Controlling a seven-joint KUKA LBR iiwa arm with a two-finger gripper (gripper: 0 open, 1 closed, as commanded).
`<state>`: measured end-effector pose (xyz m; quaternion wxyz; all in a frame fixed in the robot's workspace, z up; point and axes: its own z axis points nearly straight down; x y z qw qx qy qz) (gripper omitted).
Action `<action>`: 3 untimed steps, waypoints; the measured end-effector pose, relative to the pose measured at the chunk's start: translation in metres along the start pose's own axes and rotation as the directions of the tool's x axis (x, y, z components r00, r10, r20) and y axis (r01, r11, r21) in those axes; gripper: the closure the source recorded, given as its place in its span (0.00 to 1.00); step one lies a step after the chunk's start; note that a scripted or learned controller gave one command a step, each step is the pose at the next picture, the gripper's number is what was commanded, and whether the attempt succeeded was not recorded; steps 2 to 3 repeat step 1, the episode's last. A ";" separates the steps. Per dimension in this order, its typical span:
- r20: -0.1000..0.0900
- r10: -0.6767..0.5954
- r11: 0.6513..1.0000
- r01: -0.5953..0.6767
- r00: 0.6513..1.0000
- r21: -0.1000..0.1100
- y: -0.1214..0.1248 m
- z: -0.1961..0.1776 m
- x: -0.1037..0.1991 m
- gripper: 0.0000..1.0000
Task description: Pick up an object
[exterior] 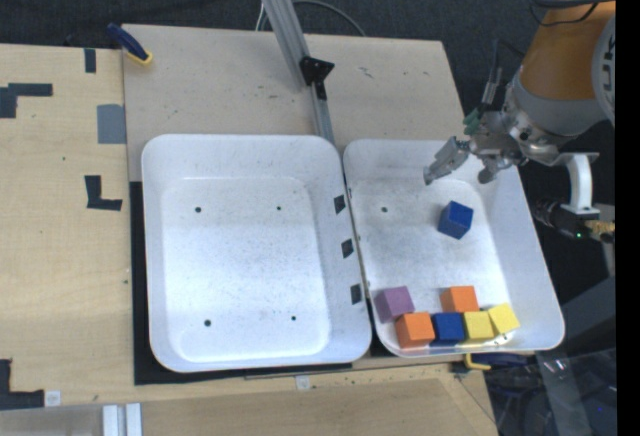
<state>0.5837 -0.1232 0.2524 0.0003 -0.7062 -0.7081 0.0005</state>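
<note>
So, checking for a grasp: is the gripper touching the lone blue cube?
Apart. The camera view shows white bin floor between the gripper and the blue cube.

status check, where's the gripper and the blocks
Gripper open above right bin, holding nothing. Lone blue block just below it. Nothing between them.

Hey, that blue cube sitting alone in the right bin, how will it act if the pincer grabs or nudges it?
The small blue cube looks rigid with flat faces, so it should probably slide, not roll. Its squat shape seems unlikely to tip. It sits apart from the blocks at the white right bin's near edge, so a nudge likely disturbs nothing else.
</note>
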 end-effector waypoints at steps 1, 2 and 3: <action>0.000 0.004 1.000 -0.004 1.000 0.008 -0.011 0.123 -0.046 0.00; 0.000 0.004 1.000 -0.004 1.000 0.008 -0.011 0.123 -0.046 0.00; 0.000 0.004 1.000 -0.004 1.000 0.008 -0.011 0.123 -0.046 0.00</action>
